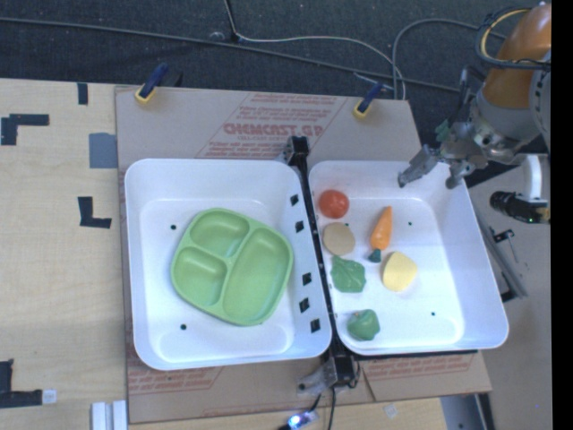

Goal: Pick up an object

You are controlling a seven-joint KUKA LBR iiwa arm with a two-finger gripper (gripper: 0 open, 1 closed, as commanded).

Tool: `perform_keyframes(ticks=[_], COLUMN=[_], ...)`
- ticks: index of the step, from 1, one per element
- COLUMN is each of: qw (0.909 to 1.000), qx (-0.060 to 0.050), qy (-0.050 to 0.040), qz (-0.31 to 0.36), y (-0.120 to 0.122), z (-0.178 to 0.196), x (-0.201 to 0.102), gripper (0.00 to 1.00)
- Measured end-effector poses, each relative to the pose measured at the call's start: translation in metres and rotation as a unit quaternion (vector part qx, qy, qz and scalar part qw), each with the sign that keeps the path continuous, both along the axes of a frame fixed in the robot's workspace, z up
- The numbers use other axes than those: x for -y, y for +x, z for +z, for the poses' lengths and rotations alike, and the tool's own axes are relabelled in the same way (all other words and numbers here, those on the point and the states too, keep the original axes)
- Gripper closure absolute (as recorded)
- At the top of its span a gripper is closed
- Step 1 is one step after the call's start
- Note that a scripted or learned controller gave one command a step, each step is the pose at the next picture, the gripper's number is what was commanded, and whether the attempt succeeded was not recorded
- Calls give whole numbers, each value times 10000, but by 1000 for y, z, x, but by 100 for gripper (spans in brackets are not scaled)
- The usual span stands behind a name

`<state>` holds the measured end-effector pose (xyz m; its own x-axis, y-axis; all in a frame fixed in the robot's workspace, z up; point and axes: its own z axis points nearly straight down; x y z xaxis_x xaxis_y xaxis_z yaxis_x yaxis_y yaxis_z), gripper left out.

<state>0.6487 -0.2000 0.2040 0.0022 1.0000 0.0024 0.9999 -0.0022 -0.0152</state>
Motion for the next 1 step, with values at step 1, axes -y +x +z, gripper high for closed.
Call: perform_keyframes(ticks=[1], qw=[10000], qx=[70], qy=[-15], qz=[19], y=[3], z=[9], x=[0], gripper=[0])
